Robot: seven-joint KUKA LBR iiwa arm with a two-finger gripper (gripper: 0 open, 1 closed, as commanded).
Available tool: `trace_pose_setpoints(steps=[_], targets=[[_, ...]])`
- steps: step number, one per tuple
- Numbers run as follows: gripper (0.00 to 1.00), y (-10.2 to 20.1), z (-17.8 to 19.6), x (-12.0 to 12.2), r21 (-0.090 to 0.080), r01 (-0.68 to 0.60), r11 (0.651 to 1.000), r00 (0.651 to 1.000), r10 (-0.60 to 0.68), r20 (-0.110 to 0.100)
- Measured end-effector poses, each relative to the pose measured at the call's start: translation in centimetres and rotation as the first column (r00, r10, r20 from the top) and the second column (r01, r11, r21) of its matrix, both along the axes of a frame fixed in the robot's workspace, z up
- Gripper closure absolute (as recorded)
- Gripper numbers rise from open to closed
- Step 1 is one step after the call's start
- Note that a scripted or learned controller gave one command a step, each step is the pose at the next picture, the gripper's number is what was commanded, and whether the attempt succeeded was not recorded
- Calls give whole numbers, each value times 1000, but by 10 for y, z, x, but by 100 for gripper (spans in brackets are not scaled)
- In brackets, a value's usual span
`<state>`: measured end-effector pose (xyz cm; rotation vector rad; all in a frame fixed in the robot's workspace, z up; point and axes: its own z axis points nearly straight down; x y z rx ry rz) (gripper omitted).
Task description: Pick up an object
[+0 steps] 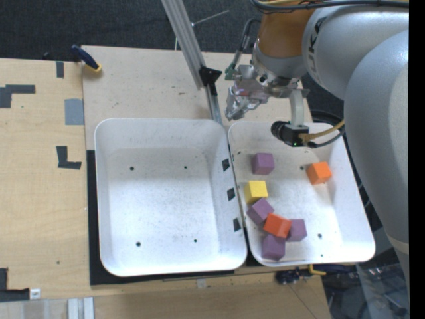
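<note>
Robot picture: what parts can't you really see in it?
- Gripper, camera view: small and blurred, seen from above, so its fingers cannot be read.
- Arm, camera view: cut off by the right and top edges.
- Purple block, camera view: partly covered by the orange block lying against it.
- Right bin, camera view: its far right corner sits under the arm.

Blocks crowd the right bin's (345, 241) near-left corner, while the left bin's (106, 198) floor lies open.
</note>
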<state>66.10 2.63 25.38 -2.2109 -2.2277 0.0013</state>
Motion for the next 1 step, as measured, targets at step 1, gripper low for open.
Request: trace_pose_setpoints(steps=[1], targets=[[100, 50, -3, 7, 0, 1, 1000, 1000, -1, 2]])
